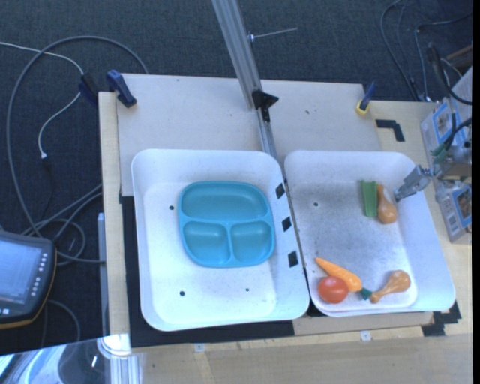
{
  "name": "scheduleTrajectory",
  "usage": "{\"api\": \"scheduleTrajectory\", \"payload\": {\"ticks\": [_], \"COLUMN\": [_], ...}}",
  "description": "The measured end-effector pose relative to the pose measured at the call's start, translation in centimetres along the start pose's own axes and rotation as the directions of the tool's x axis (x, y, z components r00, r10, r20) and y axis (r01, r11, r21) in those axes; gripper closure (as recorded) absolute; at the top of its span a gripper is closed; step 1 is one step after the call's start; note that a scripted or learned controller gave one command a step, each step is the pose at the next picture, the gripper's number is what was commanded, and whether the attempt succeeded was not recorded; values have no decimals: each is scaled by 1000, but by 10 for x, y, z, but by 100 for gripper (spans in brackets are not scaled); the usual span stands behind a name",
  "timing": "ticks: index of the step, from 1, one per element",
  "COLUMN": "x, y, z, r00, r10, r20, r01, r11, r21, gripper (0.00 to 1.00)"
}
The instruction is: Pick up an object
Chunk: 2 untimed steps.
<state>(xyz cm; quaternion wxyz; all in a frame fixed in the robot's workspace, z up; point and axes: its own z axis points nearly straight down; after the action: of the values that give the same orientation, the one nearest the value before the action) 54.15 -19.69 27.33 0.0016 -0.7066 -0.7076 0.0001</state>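
two white bins (225,169) on a pale bench (187,105), dark carpet (45,22), cables (45,112), hand (411,184) grip unclear

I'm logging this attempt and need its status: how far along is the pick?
Done: the tool has reached the right bin's far edge, close to the green block and the tan drumstick. In hand: nothing visibly. Left: the whole pick. The carrot, tomato and second drumstick lie untouched; the blue plate sits in the left bin.

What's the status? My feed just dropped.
Gripper at right bin's far edge, nothing seen held. Nearest: green block, tan gourd. Path unobstructed.
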Motion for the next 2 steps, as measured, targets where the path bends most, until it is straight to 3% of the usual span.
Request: {"api": "scheduleTrajectory", "payload": {"ticks": [1, 2], "x": [0, 2], "y": [0, 1], "z": [0, 42], "r00": [1000, 1000], "r10": [0, 1], "r20": [0, 0], "r01": [0, -1], "r11": [1000, 1000], "r21": [0, 4], "gripper": [0, 0]}}
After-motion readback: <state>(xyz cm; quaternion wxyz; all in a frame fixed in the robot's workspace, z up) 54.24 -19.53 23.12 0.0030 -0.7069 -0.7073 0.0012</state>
